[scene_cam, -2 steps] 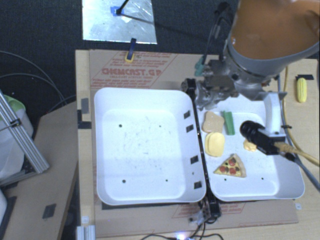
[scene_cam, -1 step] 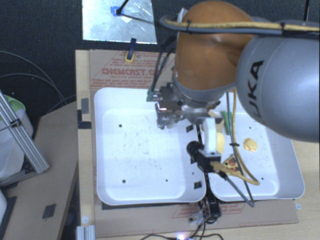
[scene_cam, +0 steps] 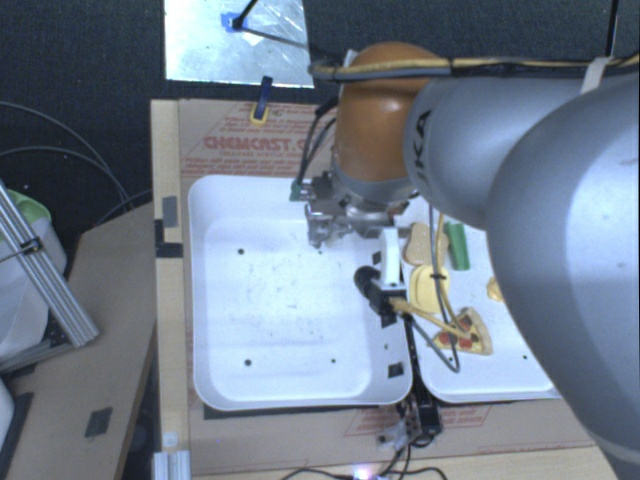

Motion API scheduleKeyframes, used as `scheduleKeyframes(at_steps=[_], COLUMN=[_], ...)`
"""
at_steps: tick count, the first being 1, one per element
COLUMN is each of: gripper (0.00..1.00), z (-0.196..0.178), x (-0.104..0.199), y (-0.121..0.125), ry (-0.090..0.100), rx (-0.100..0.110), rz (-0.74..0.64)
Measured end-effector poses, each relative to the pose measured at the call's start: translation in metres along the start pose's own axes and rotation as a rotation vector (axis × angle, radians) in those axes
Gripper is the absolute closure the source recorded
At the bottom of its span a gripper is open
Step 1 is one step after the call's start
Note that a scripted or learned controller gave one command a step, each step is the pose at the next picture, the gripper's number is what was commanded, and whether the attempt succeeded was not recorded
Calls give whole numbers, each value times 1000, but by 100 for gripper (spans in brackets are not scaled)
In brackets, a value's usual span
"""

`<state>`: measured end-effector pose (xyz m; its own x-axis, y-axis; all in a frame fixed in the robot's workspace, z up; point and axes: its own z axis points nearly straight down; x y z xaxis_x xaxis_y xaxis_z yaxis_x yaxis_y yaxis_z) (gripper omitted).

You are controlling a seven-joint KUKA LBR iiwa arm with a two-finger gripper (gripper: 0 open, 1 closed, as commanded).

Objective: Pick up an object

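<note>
While the grey arm (scene_cam: 540, 158) reaches in across the right bin (scene_cam: 505, 373), the pincer (scene_cam: 322, 230) hangs below the orange band (scene_cam: 385, 98), over the left bin (scene_cam: 230, 303) of the 2 white bins on the desk (scene_cam: 240, 140). It is above that bin's upper part in the view, close to the wall nearest the right bin. Whether the pincer is wide or narrow I cannot tell, because the wrist housing covers it from above. Every object that could be picked lies in the right bin, on the arm's side of the pincer. A pale yellow piece (scene_cam: 420, 240) is nearest to the pincer, and a green stick (scene_cam: 457, 246) lies just beyond it, partly under the arm. A pizza-slice toy (scene_cam: 472, 334) sits further from the pincer, toward the view's lower edge. A small yellow bit (scene_cam: 494, 290) shows at the arm's edge, between the stick and the slice. Under the pincer, the left bin's floor carries a few small dark specks.
</note>
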<state>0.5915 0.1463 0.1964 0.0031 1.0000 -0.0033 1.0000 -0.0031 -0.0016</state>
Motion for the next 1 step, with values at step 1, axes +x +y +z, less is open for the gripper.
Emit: scheduleKeyframes(at_steps=[1], gripper=[100], z=[-6], x=[-22], y=[-79], ry=[3], rx=[4], rz=[-2])
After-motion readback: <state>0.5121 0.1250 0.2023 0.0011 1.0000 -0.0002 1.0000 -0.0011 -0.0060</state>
